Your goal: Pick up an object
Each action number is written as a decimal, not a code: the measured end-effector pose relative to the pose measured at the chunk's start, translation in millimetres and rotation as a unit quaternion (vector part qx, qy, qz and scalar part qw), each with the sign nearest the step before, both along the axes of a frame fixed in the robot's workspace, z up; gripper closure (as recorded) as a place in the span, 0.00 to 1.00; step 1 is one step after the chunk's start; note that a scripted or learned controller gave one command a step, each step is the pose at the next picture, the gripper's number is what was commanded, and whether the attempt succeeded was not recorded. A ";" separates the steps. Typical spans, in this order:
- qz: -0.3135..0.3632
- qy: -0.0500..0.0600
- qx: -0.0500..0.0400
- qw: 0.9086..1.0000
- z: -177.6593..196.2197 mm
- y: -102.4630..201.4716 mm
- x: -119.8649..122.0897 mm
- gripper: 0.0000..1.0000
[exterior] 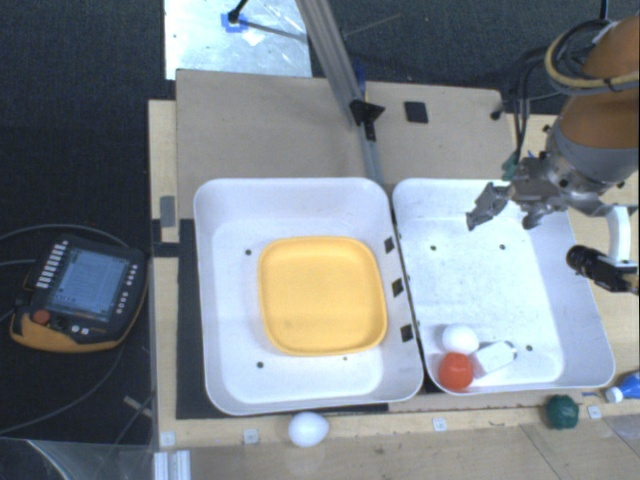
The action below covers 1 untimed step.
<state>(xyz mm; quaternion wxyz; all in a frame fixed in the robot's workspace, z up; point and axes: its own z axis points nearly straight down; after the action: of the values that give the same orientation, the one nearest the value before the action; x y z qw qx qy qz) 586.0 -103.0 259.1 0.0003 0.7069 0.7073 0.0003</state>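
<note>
**Arm Hangs Over Right Bin, Objects Clustered in Near Corner**

Lying in the near-left corner of the right bin (560, 298), three small objects sit bunched together: a red ball (457, 371), a white ball (460, 339) touching it on the far side, and a small white block-like piece (495, 356) just to their right. The white piece is the only one with a clear long axis; it runs roughly left to right, tilted slightly so its right end points toward the far side. Both balls are round and show no heading.

The gripper (510, 208) hovers above the far part of the same bin, well apart from the cluster. Its two dark fingers are spread, with nothing between them. The grey arm with its orange band (598, 118) reaches in from the right.

The left bin (215, 298) holds a yellow square plate (322, 295) with rounded corners, lying flat near its middle. The two bins touch along their inner edges.

Outside the bins, a white egg-shaped object (308, 428) rests on the bench just in front of the left bin, and a dark green ball (561, 411) lies beyond the near-right corner of the right bin. A handheld control pendant (78, 293) sits on the dark floor to the left.
</note>
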 end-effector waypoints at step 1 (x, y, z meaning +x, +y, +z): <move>0.000 0.002 0.000 1.000 -61.7 -1.6 1.1 0.00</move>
<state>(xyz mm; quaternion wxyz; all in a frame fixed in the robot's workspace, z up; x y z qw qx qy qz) 587.1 -104.6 197.4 -0.0013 0.7072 0.7070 -0.0011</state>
